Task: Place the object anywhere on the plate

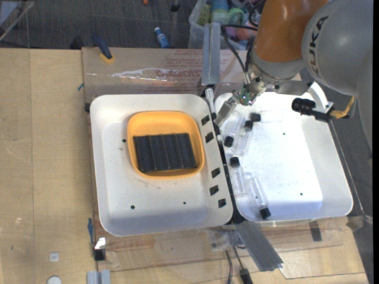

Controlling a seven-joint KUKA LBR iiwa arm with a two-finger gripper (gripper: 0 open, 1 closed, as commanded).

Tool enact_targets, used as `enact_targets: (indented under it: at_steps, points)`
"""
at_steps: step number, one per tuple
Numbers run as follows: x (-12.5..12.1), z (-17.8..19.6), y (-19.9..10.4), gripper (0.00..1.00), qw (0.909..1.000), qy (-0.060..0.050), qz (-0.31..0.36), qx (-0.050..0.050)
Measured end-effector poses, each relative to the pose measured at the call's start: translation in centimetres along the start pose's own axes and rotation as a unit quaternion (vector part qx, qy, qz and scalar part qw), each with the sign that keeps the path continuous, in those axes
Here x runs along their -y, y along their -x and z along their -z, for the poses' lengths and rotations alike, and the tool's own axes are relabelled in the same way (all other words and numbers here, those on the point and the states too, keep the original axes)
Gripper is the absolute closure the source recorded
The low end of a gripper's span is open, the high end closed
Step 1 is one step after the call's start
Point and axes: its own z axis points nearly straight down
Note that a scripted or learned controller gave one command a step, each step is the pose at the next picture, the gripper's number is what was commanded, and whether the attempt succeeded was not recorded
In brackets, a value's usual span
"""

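An orange plate (pixel 137 125) with rounded corners lies in the left bin (pixel 112 194). A black ribbed rectangular object (pixel 164 152) rests flat on the plate and covers most of its floor. My gripper (pixel 227 110) hangs over the far left corner of the right bin (pixel 296 170), close to the divider between the bins. It is to the right of the plate and apart from the black object. I see nothing in the gripper.
The grey arm with its orange band (pixel 284 22) reaches in from the upper right over the right bin. Small black clips (pixel 214 172) line the divider between the bins. Clutter and a box of items (pixel 228 5) sit beyond the bench's far edge.
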Motion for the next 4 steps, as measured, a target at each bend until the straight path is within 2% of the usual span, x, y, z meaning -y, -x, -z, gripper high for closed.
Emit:
enact_targets:
  at_steps: [1, 2, 3, 4]
  points:
    - [0.0, 0.0, 0.0, 0.0, 1.0, 0.0, 0.0, 0.0]
    - [0.0, 1.1, 0.2, 1.0, 1.0, 0.003, -0.002, 0.002]
    - [0.2, 3.6, -1.1, 1.0, 1.0, 0.002, 0.005, 0.002]
    - [0.9, -1.7, 0.0, 1.0, 0.9968, 0.0, 0.08, 0.0]
